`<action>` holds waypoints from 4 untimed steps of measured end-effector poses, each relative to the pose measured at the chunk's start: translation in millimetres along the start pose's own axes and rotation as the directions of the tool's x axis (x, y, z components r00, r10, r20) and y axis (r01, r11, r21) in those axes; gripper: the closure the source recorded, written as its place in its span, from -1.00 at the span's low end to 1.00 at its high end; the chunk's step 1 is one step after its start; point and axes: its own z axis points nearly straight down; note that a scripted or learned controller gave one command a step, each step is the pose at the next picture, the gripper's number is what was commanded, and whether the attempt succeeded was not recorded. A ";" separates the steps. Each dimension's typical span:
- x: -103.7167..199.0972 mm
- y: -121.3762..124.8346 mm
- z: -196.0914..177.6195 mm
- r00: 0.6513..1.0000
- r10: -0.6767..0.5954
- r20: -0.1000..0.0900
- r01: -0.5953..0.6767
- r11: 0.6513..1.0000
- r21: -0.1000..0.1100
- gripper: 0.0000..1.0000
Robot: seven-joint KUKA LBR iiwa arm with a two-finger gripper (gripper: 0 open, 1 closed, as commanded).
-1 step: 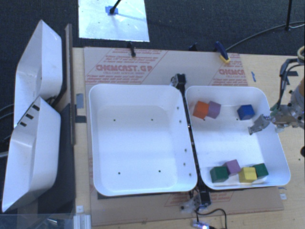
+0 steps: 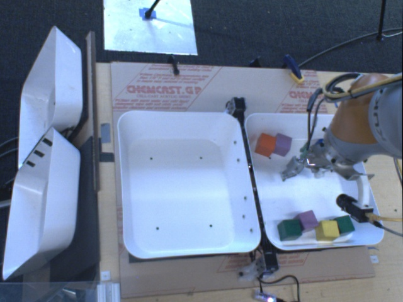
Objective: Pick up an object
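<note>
The right bin (image 2: 280, 197) holds several small blocks. An orange block (image 2: 265, 145) and a pale purple block (image 2: 283, 144) sit side by side near its far left corner. Along the near wall lie a dark green block (image 2: 289, 229), a purple block (image 2: 308, 219), a yellow block (image 2: 327, 230) and a green block (image 2: 344, 224). My gripper (image 2: 293, 167) hangs low over the bin's middle, a little right of and below the orange and purple pair. It touches no block that I can see.
The left bin (image 2: 182, 181) lies beside the right one, with a black clamp strip (image 2: 249, 168) between them. Spare white bins (image 2: 44, 168) are stacked off the bench at far left. A metal plate (image 2: 150, 17) lies beyond the bench.
</note>
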 end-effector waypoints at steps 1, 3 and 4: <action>43.5 55.1 21.2 1.000 0.001 0.002 -0.001 1.000 -0.007 -1.00; 50.3 84.3 8.0 1.000 0.005 0.004 -0.005 1.000 -0.007 1.00; 88.2 78.8 -39.5 1.000 0.006 0.003 -0.006 1.000 -0.015 1.00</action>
